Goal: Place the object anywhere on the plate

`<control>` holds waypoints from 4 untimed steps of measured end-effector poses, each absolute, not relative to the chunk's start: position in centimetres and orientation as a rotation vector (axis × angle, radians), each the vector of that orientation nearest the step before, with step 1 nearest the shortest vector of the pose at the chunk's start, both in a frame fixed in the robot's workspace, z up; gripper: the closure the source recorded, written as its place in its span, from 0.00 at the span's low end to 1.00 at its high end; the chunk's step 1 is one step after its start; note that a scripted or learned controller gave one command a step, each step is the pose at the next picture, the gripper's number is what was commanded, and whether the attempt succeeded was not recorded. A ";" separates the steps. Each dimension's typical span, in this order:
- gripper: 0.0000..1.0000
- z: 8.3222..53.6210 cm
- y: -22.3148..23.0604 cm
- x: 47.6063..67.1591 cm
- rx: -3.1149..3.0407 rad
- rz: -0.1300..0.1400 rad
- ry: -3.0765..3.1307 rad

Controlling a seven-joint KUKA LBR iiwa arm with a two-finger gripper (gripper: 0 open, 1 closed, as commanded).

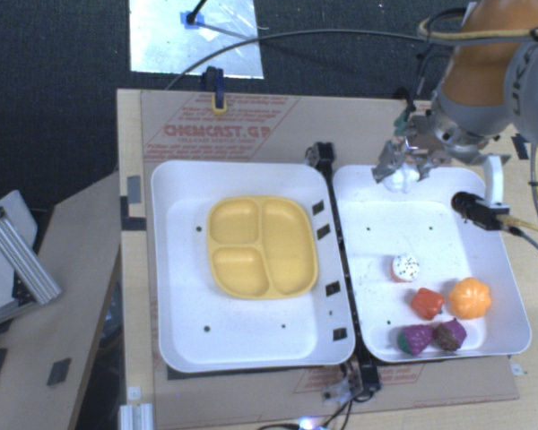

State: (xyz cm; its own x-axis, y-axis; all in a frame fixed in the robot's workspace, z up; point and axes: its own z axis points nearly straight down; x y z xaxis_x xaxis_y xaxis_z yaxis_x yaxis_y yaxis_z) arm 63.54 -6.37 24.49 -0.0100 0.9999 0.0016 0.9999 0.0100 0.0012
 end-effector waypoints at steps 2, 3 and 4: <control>1.00 22.8 4.0 62.1 -2.209 -0.002 -2.231; 1.00 21.6 9.1 60.1 -2.210 0.000 -2.230; 1.00 22.3 13.5 59.4 -2.211 -0.003 -2.231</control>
State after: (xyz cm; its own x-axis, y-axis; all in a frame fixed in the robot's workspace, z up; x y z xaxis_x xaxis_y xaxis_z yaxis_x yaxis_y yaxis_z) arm 59.38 13.47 22.26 -0.0093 1.0000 0.0018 1.0000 0.0093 0.0008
